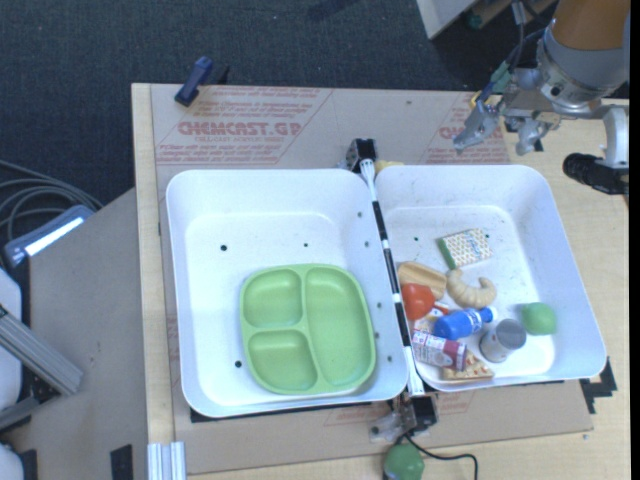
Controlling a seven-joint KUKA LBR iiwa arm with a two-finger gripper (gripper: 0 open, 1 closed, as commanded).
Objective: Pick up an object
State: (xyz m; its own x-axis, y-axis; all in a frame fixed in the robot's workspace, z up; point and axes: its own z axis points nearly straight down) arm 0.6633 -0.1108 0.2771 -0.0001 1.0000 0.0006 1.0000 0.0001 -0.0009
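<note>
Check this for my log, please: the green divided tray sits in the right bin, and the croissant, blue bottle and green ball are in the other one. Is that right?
Not quite. The camera view shows the green divided tray in the left bin, not the right. The croissant, blue bottle and green ball do lie in the other one, the right bin.

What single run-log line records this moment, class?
arm: raised past right bin's far edge | claw: holds nothing | objects: clustered in right bin | green tray: left bin
</note>
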